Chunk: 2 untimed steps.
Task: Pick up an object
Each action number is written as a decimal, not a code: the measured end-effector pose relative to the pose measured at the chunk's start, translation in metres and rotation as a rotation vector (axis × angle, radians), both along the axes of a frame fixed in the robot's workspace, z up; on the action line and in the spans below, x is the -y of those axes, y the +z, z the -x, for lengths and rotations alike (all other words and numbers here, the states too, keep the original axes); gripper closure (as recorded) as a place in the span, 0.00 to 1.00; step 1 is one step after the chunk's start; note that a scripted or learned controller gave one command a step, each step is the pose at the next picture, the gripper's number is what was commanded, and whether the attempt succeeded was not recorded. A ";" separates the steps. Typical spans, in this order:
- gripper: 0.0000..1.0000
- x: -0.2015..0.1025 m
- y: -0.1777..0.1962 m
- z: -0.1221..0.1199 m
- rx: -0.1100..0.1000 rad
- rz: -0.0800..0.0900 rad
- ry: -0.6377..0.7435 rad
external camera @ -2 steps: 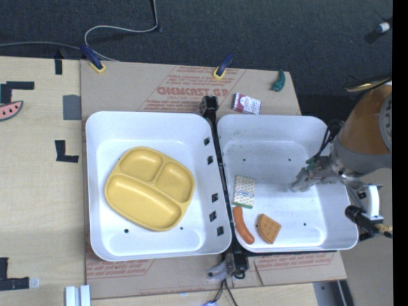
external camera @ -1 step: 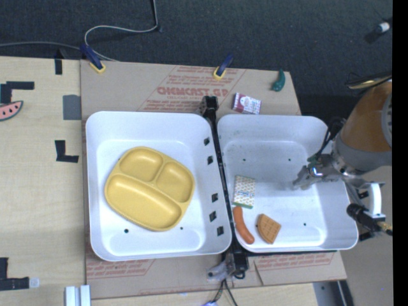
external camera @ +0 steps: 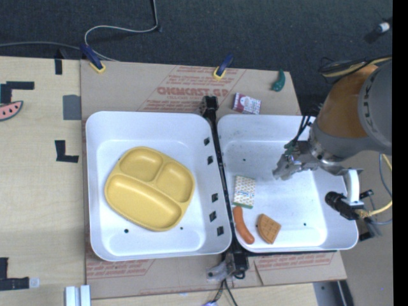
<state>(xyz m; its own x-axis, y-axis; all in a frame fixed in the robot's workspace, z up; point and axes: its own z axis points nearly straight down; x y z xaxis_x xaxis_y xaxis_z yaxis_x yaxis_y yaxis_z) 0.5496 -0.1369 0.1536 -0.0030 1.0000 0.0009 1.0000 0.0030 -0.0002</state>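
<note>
In the right bin [external camera: 268, 132] lie three small objects near its front left: a pale patterned square packet [external camera: 245, 189], an orange-red sausage-shaped piece [external camera: 242, 225] and a brown waffle-like piece [external camera: 268, 228]. My gripper [external camera: 284, 169] hangs over the middle of the right bin, to the right of the packet and a little behind the brown piece. Nothing shows between its tips. The grey arm with its orange band [external camera: 347, 110] reaches in from the right.
The left bin [external camera: 102, 132] holds a yellow divided plate [external camera: 149, 187]. A small dark red packet [external camera: 246, 103] lies on the cardboard behind the right bin. Black clips [external camera: 217, 171] run along the wall between the bins.
</note>
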 end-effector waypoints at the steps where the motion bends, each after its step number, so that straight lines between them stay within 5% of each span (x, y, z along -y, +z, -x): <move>1: 0.00 0.000 0.000 0.000 0.000 0.000 0.000; 2: 0.00 0.008 -0.065 0.051 -0.002 0.000 -0.003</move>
